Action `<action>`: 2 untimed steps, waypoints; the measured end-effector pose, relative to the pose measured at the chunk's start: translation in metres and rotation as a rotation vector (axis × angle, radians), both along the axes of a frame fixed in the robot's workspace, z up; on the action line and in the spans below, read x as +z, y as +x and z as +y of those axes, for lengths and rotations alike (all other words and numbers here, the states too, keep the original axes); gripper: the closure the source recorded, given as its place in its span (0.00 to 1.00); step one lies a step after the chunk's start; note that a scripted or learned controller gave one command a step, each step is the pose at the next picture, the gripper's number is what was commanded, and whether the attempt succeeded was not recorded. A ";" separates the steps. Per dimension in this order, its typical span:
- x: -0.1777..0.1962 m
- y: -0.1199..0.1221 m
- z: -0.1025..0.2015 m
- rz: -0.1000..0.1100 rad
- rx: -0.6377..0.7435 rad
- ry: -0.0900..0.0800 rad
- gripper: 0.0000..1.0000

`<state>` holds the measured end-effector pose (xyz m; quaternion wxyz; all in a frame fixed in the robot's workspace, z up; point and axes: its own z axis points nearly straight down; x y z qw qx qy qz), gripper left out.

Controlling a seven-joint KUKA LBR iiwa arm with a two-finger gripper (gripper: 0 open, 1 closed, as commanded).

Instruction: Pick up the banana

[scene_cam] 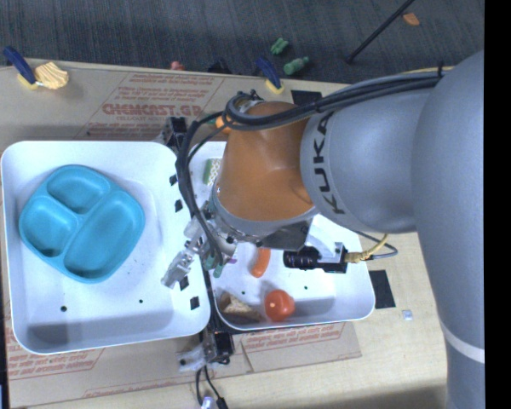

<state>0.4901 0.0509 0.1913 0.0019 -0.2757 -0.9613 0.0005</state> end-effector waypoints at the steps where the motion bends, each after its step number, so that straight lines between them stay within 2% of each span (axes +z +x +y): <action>1: -0.083 -0.012 0.100 -0.012 0.083 0.004 0.00; 2: 0.051 -0.005 0.033 -0.006 0.118 -0.001 0.00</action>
